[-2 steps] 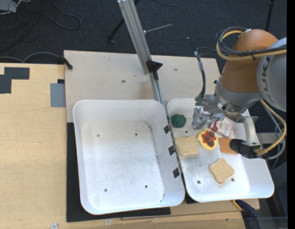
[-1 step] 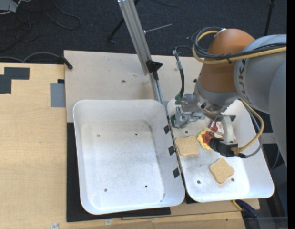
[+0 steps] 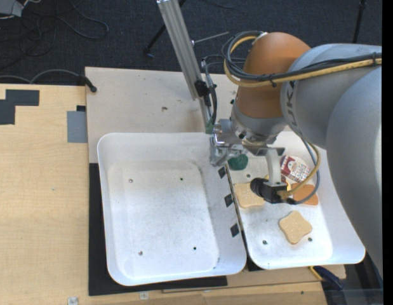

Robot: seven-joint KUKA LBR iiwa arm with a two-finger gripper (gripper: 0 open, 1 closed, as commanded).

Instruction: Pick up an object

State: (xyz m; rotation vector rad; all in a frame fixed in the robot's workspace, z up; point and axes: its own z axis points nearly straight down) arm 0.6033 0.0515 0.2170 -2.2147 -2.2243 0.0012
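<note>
bins [image 3: 158, 234] – white, speckled grey | arm [image 3: 336, 107] – grey with orange band | toast pieces [image 3: 295, 227] tan | small ball [image 3: 237, 162] green | packet [image 3: 295, 169] red and white | bench [image 3: 37, 170] pale wood | floor [image 3: 69, 24] dark

Toast slices [image 3: 295, 227] in right bin [image 3: 336, 250]

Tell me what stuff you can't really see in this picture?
- The fingers' tips, camera view: the gripper is tucked under the arm's orange wrist, so whether it grips anything is unclear.
- The green object: partly covered by the gripper.
- The red-and-white packet: label too small to read, crossed by cables.
- The orange object: half hidden behind a black piece.
- The right bin: its far part lies under the arm.
</note>
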